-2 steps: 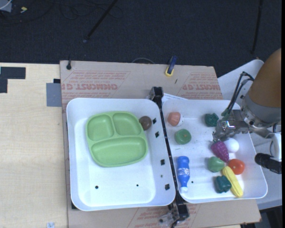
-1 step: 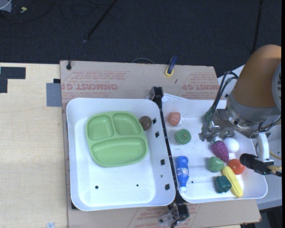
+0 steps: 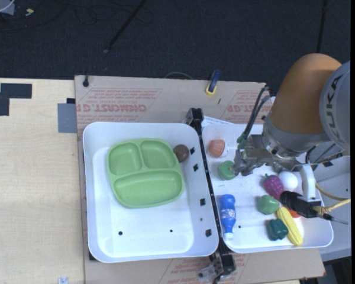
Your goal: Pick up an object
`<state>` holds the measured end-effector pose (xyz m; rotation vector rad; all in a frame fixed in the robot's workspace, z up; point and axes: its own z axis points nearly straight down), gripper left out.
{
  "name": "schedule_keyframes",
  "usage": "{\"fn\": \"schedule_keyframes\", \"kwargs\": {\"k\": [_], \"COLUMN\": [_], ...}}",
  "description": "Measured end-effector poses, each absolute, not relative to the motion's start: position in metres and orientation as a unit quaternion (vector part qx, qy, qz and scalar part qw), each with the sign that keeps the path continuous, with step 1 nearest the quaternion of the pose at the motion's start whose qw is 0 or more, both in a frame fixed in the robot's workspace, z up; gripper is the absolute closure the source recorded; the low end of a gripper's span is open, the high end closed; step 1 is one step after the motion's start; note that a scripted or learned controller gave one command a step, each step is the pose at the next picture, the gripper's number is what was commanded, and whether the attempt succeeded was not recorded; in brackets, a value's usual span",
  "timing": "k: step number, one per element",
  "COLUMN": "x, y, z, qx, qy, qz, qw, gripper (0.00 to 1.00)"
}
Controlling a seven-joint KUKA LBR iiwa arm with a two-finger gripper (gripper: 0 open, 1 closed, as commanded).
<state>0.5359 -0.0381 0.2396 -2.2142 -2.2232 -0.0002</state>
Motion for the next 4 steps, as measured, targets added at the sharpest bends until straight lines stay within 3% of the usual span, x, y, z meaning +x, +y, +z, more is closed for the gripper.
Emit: {"fn": "schedule_keyframes", "kwargs": {"k": [1, 2, 3, 4], "x": [0.529, 0.535, 0.527, 0.530], "y": [0.014, 0.071, 0.106, 0.105], "z": [0.225, 0.235, 0.217, 0.217], "qx": [-0.706, -0.705, -0.706, -0.707], "qy": [-0.708, -0.709, -0.708, -0.708], "qz": [0.0011, 0.0002, 0.0021, 0.0016], "qw": [0.002, 0.002, 0.002, 0.001], "gripper": [1.00, 1.00, 1.00, 1.00]}}
